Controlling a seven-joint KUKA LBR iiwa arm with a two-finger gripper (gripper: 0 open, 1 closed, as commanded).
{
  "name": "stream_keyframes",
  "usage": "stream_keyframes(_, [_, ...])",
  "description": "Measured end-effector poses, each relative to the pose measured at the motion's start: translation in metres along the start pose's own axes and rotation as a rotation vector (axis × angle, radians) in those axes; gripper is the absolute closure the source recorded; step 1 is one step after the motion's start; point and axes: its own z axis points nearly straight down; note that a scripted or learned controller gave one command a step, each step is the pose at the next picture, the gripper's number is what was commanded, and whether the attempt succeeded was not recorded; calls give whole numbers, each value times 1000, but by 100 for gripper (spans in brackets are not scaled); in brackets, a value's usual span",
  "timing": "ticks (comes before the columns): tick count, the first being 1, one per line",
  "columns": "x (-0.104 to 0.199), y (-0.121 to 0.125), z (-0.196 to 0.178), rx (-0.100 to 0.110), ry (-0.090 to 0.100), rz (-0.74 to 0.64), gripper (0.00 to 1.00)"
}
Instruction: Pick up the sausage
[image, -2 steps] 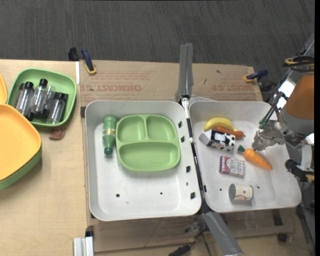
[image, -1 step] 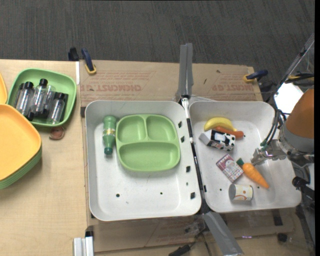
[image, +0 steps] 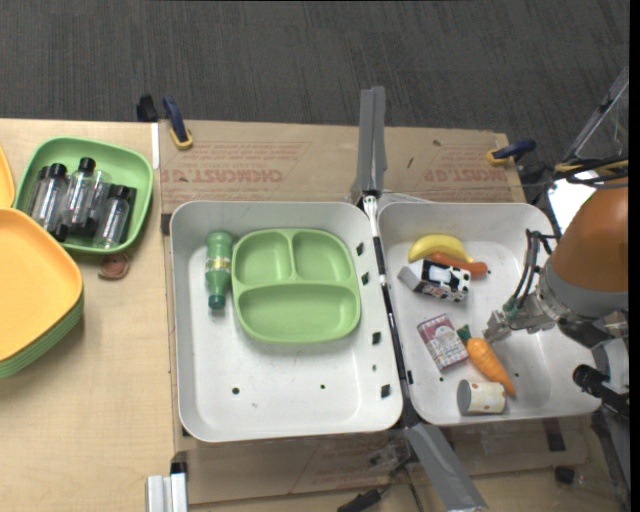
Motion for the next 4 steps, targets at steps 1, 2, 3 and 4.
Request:
stream_keyframes(1, [6,-35,0,0,0,314,100])
stream_keyframes(2, [26,-30,-24,-2,-1,-54,100])
stream_keyframes(3, [13,-34,1,0,0,237,100])
stream_keyframes(4, [-15,-39,0,-1,-2,630,100])
